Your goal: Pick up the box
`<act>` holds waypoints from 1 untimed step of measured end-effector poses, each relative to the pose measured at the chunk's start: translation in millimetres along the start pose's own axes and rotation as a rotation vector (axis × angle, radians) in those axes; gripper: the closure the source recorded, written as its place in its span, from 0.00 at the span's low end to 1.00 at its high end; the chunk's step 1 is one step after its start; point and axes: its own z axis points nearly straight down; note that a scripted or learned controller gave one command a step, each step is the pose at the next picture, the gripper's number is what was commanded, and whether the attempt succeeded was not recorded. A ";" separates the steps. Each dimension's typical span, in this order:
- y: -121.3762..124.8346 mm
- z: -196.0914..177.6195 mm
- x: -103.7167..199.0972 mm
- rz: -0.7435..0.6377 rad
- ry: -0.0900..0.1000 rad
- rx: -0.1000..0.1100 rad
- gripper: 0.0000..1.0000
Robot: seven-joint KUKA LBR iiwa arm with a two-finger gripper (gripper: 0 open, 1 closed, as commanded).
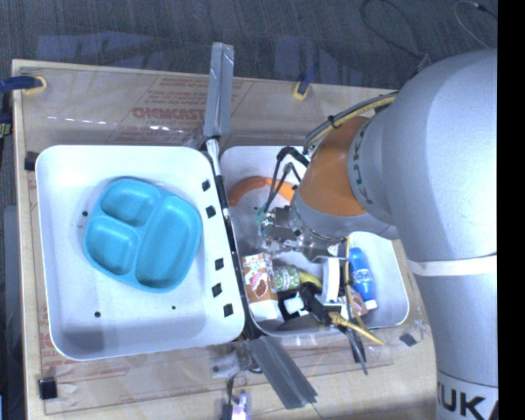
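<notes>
I am watching the gripper [284, 237] hanging low over the right bin [387, 250], its metal body showing under the arm's glossy orange band. I cannot tell whether it is spread or pressed together, because the bulky grey arm is covering most of it from above.

The box [257, 276] is lying in the right bin, close against its left wall and just below the gripper. It is a small flat carton with a busy red-and-brown print. Whether the tool is touching it, I cannot make out.

A small can [286, 279] with a greenish label is sitting right beside the box on its right. A smooth orange rounded thing [248, 189] is resting at the far end of that bin, half hidden by the wrist. A shiny blue bottle [360, 280] is lying near the right wall.

The left bin [61, 309], smooth white plastic with rounded corners, is holding a glossy blue divided plate [144, 232] with three compartments. Both bins are sitting on a pale plywood bench [114, 103], with a blue clamp [22, 84] gripping its far left corner.
</notes>
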 end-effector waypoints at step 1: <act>-25.0 -91.6 31.9 0.037 0.006 0.002 1.00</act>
